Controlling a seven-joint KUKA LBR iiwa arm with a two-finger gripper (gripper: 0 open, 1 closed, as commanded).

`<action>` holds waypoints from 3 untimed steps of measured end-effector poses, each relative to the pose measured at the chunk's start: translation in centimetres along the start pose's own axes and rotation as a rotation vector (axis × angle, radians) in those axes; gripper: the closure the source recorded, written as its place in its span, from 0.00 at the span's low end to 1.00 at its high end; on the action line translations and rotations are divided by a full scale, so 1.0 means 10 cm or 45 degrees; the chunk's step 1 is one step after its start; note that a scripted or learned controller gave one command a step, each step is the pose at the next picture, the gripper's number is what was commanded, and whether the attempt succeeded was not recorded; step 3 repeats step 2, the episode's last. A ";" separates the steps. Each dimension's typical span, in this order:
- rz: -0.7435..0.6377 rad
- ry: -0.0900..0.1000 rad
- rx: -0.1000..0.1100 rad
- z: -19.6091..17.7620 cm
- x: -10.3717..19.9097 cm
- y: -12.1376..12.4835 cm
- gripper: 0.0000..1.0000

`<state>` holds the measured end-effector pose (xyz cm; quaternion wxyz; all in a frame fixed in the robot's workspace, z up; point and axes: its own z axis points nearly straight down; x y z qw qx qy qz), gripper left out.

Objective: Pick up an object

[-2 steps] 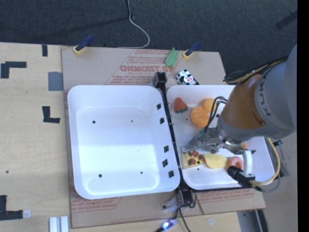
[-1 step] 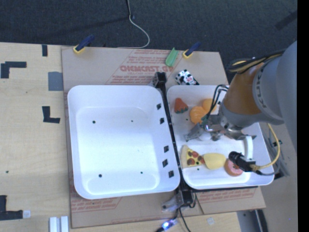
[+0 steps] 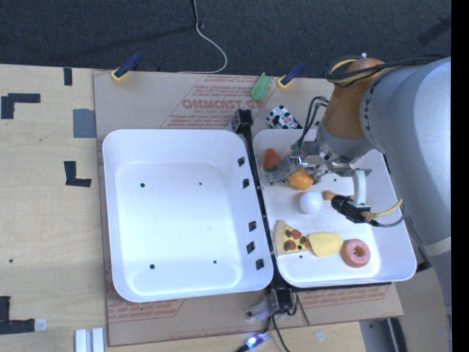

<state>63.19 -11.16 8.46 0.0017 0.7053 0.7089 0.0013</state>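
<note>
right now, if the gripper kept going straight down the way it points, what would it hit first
Most likely the orange object lying right under the gripper in the right bin. A red piece sits just beside it, and depth is hard to judge from this slanted view, so it could touch that too.

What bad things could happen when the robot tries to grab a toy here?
1. The end effector is low in the right bin, among an orange piece, a red-orange piece and a white ball lying close together. It might nudge one aside or catch two.
2. The ball is round, so it may roll away if bumped.
3. The end effector works near the wall between the bins, so it might scrape it.
</note>
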 end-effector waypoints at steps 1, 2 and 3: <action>0.003 0.002 0.007 -0.10 -0.01 -0.03 1.00; -0.007 0.004 -0.005 -1.06 0.96 0.15 1.00; -0.007 0.004 -0.005 -1.06 0.96 0.15 1.00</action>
